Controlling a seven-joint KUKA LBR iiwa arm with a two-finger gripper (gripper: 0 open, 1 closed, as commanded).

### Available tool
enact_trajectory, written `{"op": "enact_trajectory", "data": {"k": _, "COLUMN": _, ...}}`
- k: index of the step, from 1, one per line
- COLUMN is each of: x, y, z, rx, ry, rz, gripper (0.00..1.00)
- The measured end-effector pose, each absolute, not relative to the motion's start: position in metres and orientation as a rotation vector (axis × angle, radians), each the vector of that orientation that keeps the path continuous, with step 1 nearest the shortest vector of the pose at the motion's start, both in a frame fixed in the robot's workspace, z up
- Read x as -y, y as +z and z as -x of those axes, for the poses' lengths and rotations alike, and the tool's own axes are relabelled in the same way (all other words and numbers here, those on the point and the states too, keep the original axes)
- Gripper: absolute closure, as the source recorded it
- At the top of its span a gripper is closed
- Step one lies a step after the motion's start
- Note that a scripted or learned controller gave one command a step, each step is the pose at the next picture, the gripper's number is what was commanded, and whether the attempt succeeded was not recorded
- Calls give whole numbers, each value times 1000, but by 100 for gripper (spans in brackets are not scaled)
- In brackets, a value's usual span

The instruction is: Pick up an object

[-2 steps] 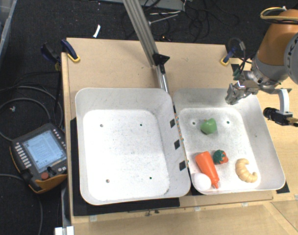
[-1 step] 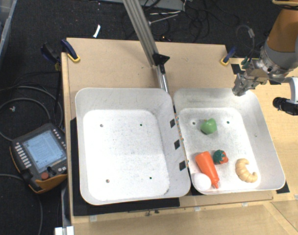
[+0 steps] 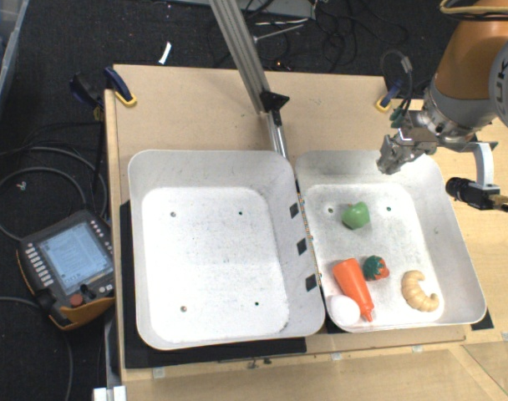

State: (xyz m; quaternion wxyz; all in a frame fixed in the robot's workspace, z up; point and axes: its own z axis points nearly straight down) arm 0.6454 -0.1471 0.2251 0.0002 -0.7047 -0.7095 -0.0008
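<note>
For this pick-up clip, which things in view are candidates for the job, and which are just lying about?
Job: green ball, carrot, strawberry, croissant, white egg, all in the right bin; gripper.

Lying about: left bin, teach pendant, clamps.

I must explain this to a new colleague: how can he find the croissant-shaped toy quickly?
Look at the right white bin, then its near right corner. The croissant toy lies there, pale tan and curved, apart from the orange carrot and the green ball.
</note>
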Motion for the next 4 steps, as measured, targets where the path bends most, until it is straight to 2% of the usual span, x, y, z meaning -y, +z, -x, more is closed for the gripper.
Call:
{"op": "enact_trajectory", "data": {"k": 2, "x": 50, "y": 231, "z": -610, "rx": 2229, "ry": -1, "rz": 2210, "gripper": 100}}
{"op": "enact_trajectory", "data": {"k": 4, "x": -63, "y": 237, "z": -587, "rx": 2230, "ry": -2, "rz": 2211, "gripper": 100}}
